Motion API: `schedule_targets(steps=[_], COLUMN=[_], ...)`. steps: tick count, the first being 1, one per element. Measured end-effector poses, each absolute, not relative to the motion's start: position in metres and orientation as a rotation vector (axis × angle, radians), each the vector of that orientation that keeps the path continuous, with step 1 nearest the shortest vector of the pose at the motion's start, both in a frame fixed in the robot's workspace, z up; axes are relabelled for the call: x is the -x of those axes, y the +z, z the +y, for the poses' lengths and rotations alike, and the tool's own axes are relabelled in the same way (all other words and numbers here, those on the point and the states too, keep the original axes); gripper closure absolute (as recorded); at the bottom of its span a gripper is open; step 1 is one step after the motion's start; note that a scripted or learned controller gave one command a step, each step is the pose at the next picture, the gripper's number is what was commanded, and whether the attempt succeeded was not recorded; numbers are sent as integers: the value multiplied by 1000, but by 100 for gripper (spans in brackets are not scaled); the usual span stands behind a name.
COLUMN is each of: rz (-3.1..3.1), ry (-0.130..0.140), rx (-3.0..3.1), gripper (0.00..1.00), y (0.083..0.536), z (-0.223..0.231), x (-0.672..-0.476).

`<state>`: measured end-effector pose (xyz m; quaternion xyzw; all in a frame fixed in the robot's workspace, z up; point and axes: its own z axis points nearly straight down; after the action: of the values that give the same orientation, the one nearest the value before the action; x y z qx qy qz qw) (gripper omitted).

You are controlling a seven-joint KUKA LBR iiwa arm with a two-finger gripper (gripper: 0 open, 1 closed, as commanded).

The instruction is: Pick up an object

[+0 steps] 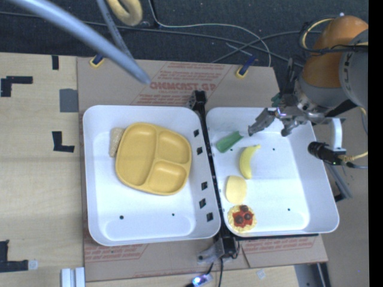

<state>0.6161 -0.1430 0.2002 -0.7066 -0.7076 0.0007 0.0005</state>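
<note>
- Though nothing is lifted yet, the left bin (96, 178) carries a yellow divided plate (152, 159) at its centre, with a tan sponge-like piece (115, 141) tucked under the plate's 9 o'clock edge.
- In the right bin (299, 190), a green block (228, 141) lies at 10 o'clock, a toy banana (248, 160) just right of it, a pale yellow piece (236, 189) below, and a small tart with red berries (242, 217) at 7 o'clock.
- The gripper (274, 124) hangs at the right bin's 12 o'clock, fingers spread apart and holding nothing, near the banana and block.
- Risk, as I judge it: the banana's curve could slip from closing fingers, or a finger could nudge the block against the bin wall.
- The bins sit on brown cardboard (179, 82) over a pale tabletop (36, 160); dark floor and cables (239, 37) lie beyond.
</note>
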Motion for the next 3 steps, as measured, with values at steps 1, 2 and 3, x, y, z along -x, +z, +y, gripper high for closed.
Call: schedule_targets(steps=[1, 2, 3], rz=[-2222, -2221, -2224], ry=[6, 7, 3], rx=[2217, 2216, 2220], gripper=[0, 0, 0], y=[153, 90, 85], z=[-135, -128, -128], x=[-620, -618, -619])
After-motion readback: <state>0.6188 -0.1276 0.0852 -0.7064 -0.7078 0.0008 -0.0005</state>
